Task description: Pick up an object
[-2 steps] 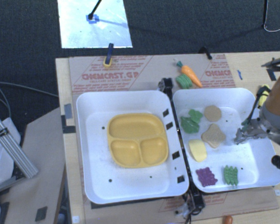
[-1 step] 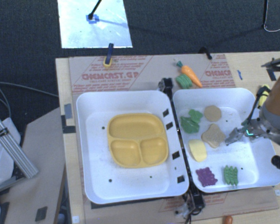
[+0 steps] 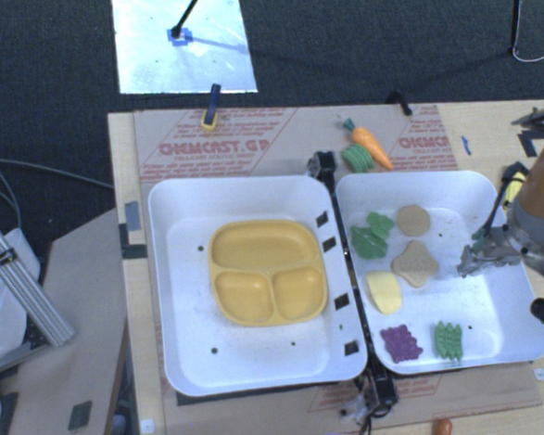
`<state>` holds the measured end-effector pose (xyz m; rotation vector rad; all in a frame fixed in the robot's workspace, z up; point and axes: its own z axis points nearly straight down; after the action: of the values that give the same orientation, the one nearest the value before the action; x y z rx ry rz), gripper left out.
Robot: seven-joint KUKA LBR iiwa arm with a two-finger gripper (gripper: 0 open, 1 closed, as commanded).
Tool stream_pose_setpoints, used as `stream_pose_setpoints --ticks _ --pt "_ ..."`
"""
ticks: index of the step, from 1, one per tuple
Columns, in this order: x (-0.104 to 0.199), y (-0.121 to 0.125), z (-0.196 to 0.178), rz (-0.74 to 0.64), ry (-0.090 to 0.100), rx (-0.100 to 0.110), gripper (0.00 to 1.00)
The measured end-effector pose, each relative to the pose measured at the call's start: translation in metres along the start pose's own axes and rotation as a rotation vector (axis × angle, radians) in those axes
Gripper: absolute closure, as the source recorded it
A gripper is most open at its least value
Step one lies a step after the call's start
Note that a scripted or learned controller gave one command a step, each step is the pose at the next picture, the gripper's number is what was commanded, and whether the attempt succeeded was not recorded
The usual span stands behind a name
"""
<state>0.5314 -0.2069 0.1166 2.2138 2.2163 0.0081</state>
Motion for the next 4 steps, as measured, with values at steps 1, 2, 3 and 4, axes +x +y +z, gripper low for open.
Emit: stream_pose_setpoints --ticks 1,2,3,4 --pt "0.001 -0.018 0.034 0.001 0.003 0.011 1.0" --pt "0.001 0.023 0.018 -0.004 0.001 0.004 1.0" --pt "0.0 -0.048 0.033 0.004 0.004 0.014 1.0" --pt "0.001 -0.003 0.013 -0.005 0.0 0.003 1.0"
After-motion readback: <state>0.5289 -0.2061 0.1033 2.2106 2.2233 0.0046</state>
